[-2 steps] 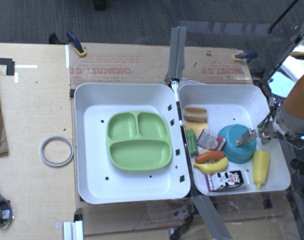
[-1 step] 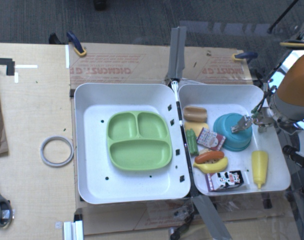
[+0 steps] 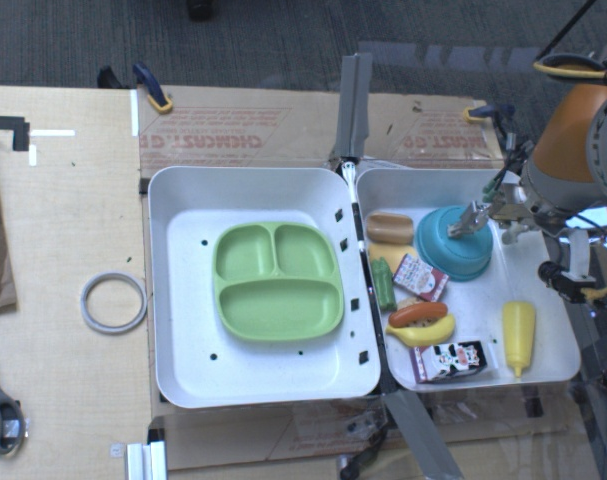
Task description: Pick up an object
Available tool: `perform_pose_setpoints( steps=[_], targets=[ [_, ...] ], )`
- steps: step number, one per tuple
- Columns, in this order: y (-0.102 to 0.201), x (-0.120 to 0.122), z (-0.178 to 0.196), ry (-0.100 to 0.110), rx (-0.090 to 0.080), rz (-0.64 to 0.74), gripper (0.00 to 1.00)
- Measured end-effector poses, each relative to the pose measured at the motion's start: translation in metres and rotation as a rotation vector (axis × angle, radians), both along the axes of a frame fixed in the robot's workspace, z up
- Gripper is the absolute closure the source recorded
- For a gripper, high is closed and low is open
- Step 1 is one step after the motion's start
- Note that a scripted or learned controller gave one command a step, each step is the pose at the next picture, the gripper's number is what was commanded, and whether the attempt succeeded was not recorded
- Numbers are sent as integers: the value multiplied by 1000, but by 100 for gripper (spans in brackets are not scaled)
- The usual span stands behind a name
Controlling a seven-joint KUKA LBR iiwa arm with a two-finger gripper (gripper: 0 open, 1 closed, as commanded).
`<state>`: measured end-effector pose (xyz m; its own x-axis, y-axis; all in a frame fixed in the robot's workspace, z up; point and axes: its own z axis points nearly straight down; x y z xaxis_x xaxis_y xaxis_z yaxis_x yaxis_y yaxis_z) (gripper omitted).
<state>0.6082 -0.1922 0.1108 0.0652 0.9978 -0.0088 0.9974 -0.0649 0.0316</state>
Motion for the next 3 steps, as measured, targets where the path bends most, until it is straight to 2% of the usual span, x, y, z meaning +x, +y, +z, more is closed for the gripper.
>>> perform_pose_setpoints(
  steps=[1,2,3],
  targets=[
    [13,-9,0,-8,-5,28,0],
    [49,38,117,31,6,164,0],
    [60,16,11,4,-5,298,0]
  ],
)
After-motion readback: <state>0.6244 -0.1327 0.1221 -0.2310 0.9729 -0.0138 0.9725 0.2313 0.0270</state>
